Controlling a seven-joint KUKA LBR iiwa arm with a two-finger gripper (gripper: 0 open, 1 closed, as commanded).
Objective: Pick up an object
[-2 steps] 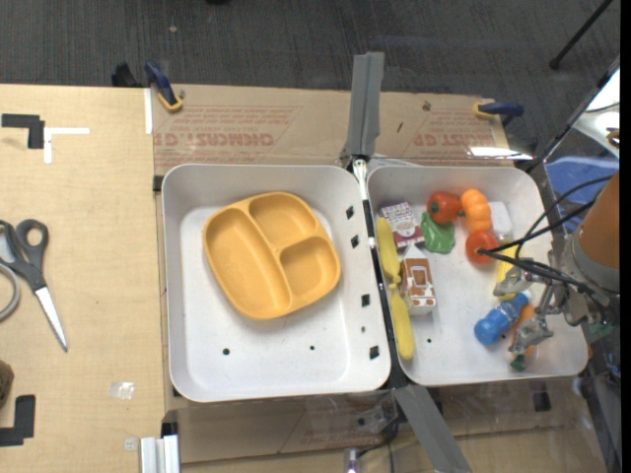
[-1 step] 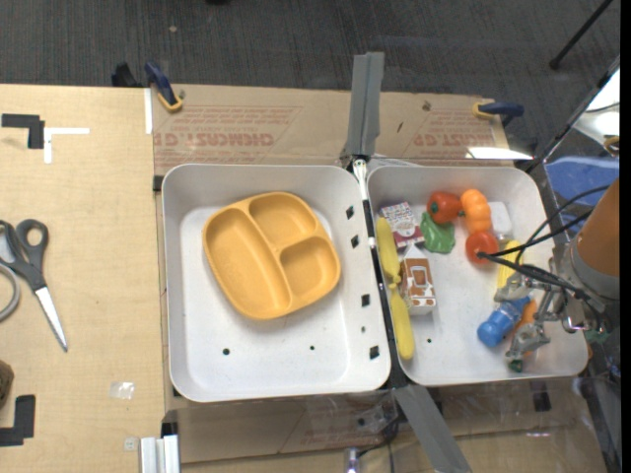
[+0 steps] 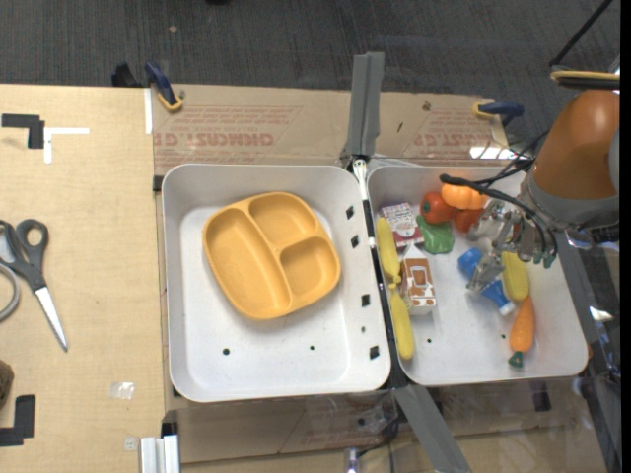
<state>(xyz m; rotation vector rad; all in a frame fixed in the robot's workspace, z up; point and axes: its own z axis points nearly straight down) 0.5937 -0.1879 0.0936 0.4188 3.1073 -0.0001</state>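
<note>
1. pale wood formed the worktop (image 3: pixel 79 294), with a pair of scissors (image 3: pixel 37 274) lying at its left edge and brown cardboard (image 3: pixel 256 131) spread under two white bins.
2. the left bin (image 3: pixel 197 363) carried a yellow divided plate (image 3: pixel 272 254), tilted a little on the bin floor.
3. the right bin (image 3: pixel 463 358) was crowded: two yellow bananas (image 3: pixel 394 284) lay end to end along its left wall, a small carton (image 3: pixel 418 286) just beside them, a pink packet (image 3: pixel 399 220) and a green piece (image 3: pixel 436 236) above it, and a red and orange fruit (image 3: pixel 449 201) near the top.
4. an orange carrot (image 3: pixel 522 325) lay near the bin's right side, below a yellow corn-like piece (image 3: pixel 515 276).
5. the grey arm with its orange band (image 3: pixel 582 146) reached in from the right, and the jaws (image 3: pixel 493 254) sat low over a blue object (image 3: pixel 475 264), touching or just above it; cables and the wrist blocked the view, so how far the jaws stood apart, or whether they gripped anything, could not be told.
</note>
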